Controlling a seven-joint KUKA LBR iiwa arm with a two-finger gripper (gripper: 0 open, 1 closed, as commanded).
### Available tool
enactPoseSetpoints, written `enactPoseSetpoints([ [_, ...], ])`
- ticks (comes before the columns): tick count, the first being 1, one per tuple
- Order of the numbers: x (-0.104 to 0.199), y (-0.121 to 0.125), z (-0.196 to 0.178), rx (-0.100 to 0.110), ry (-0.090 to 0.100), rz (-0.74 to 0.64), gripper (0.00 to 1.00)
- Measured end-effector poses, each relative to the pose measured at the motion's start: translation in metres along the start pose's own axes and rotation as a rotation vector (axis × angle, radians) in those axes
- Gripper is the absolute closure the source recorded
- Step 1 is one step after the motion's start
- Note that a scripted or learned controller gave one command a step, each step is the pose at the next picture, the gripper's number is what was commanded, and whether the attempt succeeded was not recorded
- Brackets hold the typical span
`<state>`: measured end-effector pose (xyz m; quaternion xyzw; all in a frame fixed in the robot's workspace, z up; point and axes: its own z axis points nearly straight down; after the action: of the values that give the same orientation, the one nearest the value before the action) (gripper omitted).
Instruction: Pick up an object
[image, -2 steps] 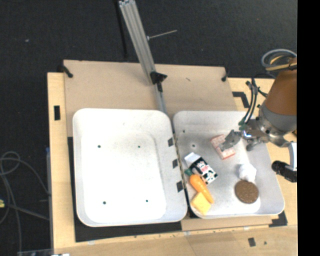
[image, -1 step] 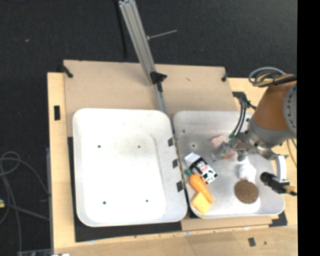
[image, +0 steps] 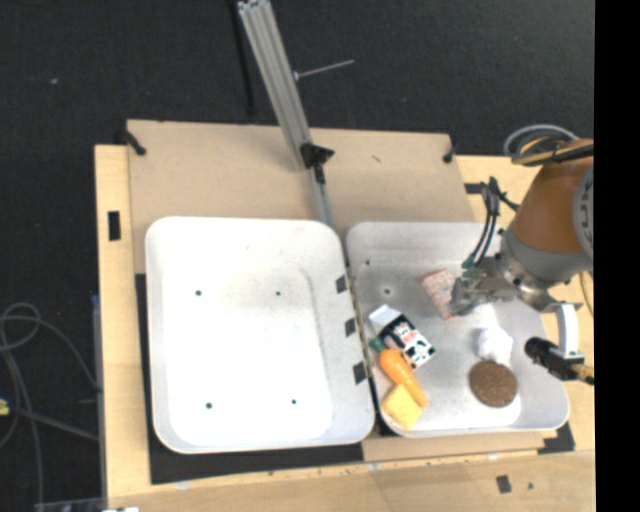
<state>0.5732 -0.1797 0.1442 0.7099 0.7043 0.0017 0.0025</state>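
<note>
The bench is pale board on dark carpet, with a metal rail slanting down to the bins' shared edge. The left bin offers wide open floor. The right bin is crowded along its left wall and front: a small box, a carrot just below it, a yellow block at the front rim, a brown disc, a white lump. The arm hangs over the bin's right half. The gripper sits beside a pinkish object; whether its jaws are spread or pressed together I cannot tell.
</note>
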Motion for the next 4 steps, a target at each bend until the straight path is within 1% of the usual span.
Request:
enactPoseSetpoints([
  [1,0.002,-0.003,-0.063,-0.002,-0.001,-0.01,1.0],
  [2,0.008,0.006,-0.116,-0.002,-0.001,-0.011,1.0],
  [3,0.008,0.007,-0.126,0.003,0.001,-0.013,1.0],
  [4,0.066,0.017,-0.115,0.005,0.001,-0.015,1.0],
])
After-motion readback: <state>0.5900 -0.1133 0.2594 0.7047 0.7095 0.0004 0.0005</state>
